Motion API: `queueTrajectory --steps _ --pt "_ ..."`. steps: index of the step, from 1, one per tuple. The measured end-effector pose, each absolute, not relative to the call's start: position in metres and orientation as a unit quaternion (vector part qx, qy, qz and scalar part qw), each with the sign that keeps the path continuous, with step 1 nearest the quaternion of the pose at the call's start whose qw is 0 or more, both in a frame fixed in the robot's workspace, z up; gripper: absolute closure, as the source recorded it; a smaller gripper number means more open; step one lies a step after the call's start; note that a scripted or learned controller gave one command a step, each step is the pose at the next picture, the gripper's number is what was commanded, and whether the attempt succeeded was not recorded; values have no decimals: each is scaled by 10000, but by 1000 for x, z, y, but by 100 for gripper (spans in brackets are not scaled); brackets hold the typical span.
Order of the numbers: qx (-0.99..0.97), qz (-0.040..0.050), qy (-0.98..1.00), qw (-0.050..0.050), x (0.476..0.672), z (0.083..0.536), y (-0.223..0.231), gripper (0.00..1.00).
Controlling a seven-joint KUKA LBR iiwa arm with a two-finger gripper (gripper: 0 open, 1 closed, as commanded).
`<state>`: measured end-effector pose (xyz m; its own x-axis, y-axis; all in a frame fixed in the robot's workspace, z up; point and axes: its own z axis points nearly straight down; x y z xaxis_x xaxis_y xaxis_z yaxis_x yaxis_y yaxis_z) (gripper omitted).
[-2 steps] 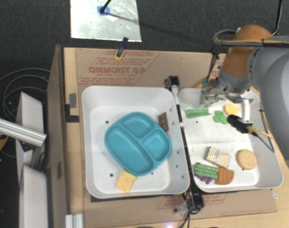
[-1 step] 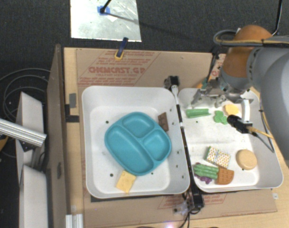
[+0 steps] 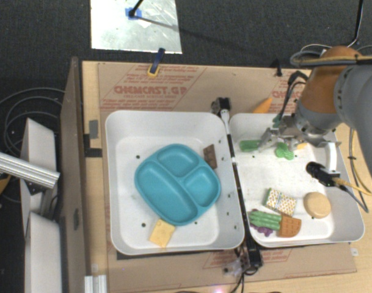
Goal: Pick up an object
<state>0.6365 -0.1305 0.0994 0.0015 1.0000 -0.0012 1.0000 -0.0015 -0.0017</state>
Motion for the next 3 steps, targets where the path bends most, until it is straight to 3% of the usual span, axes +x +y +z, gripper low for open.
queueTrajectory --steps 1,2,3 --pt "-7070 -29 -7072 -26 655 88 -159 0" --pt "-7060 -49 -7082 -57 657 101 -158 100" --pt "-7060 -45 -7082 -52 656 100 -158 0"
